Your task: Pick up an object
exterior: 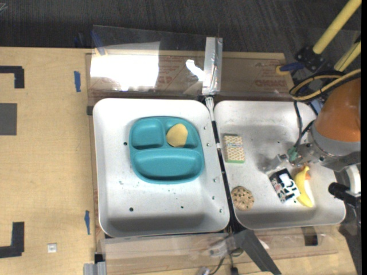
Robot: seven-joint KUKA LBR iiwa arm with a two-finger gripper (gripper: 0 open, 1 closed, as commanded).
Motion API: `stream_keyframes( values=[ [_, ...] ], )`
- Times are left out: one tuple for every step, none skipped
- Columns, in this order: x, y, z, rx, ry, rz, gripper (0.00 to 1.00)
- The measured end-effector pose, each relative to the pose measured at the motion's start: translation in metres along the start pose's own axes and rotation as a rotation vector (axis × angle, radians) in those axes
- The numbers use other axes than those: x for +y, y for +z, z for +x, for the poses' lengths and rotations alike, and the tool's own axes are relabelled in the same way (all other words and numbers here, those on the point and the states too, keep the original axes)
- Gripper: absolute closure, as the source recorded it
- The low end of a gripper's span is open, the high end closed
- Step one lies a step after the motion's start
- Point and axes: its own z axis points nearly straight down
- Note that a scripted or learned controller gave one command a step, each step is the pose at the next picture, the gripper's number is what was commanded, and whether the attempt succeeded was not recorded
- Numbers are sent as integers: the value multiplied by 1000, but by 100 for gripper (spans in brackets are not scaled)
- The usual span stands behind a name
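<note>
Since the tool [289,156] hangs low in the right bin [252,116], near the counter's right edge, beside the banana [303,187] and small black-and-white packet [284,185], a pick there seems intended; its grip state I cannot tell

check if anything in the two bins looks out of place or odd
Nothing looks spilled or broken. The teal divided plate sits flat in the left bin with a yellow round item in its upper right compartment. In the right bin, the cookie rests against the lower left wall, slightly off the floor.
</note>
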Motion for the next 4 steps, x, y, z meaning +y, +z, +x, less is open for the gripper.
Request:
stream_keyframes(
  values=[
    [-36, -1, -2, -4, 3, -3, 0],
    [-57, 4, 6, 0, -195, 7, 0],
    [-53, 4, 24, -1, 13, 8, 0],
    [-52, -6, 24, -4, 13, 3, 100]
  ],
)
